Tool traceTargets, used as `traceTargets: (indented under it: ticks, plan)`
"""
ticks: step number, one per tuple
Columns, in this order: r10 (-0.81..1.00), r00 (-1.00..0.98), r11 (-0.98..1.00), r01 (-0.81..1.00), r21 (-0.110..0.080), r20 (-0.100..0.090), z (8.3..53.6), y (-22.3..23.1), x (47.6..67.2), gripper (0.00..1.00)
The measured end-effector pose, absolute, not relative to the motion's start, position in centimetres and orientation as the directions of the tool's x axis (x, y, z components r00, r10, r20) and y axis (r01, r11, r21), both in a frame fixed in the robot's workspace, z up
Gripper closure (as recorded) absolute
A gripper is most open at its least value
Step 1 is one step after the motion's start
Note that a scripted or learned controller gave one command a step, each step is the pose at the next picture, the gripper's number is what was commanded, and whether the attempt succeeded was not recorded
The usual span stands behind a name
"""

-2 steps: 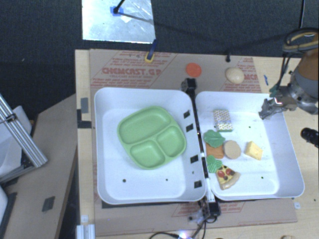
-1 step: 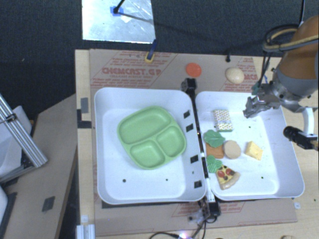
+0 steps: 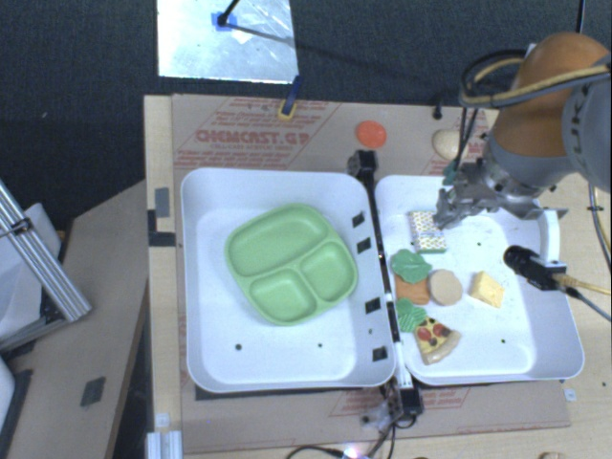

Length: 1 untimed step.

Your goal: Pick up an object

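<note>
We see our end effector (image 3: 448,208) poised above the checkered block (image 3: 426,230) in the right bin (image 3: 545,352), seemingly lining up a grasp; whether it is open, we cannot tell.

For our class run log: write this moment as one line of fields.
arm: over right bin | gripper: above checkered block, grasp unclear | nearby: leaf, cheese wedge, pizza slice | left bin: green divided plate

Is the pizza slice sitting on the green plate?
No, the pizza slice lies in the right bin, while the green plate sits in the left bin.
</note>
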State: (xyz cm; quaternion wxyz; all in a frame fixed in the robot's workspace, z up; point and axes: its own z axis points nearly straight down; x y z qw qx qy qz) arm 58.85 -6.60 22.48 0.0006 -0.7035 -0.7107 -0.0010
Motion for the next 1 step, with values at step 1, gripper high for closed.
traceTargets:
  ticks: [1]
  plan:
    - [1.000, -0.011, 0.011, 1.000, 0.000, 0.003, 23.09, -0.71, 58.16, 1.00]
